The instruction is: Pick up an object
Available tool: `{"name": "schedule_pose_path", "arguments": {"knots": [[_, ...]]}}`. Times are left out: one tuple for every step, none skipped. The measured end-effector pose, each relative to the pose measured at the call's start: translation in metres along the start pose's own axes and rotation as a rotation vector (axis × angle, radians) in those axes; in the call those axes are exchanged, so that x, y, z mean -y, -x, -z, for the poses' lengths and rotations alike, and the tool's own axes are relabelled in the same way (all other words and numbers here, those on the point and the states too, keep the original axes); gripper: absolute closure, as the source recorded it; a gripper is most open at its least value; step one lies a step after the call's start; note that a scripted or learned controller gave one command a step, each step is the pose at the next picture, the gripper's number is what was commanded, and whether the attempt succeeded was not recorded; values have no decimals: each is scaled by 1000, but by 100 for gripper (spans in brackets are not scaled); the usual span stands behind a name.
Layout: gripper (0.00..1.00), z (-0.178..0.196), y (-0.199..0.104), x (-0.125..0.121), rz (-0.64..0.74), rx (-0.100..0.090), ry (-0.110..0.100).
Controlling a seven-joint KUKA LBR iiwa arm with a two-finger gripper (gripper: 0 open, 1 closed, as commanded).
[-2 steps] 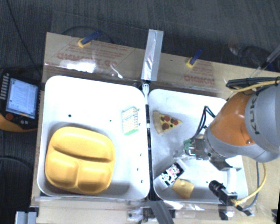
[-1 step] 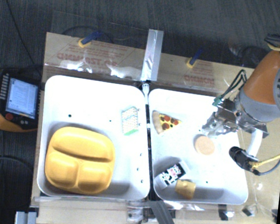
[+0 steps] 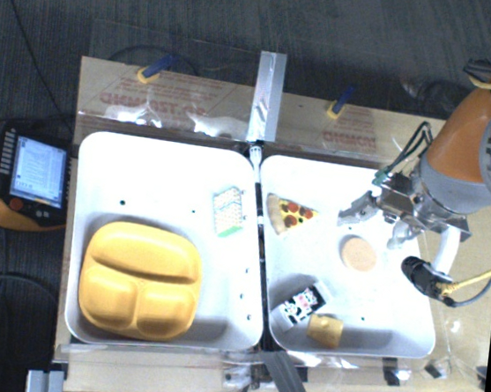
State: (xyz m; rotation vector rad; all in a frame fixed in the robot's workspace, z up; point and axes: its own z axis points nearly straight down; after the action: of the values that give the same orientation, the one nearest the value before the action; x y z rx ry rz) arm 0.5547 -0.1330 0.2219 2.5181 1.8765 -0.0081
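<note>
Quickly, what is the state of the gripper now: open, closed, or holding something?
Gripper: open, holding nothing, above the right bin near the round tan disc.

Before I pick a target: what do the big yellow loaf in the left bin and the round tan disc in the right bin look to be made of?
The loaf looks like moulded plastic or foam: smooth, uniformly yellow, with soft highlights on its rounded lobes. The disc seems matte, perhaps wood or cork: flat, pale tan, no gloss. Both are guesses from a distant view.
</note>
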Motion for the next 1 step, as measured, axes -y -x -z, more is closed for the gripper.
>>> {"name": "schedule_pose_path", "arguments": {"knots": [[0, -100, 51, -36, 22, 0, -2]]}}
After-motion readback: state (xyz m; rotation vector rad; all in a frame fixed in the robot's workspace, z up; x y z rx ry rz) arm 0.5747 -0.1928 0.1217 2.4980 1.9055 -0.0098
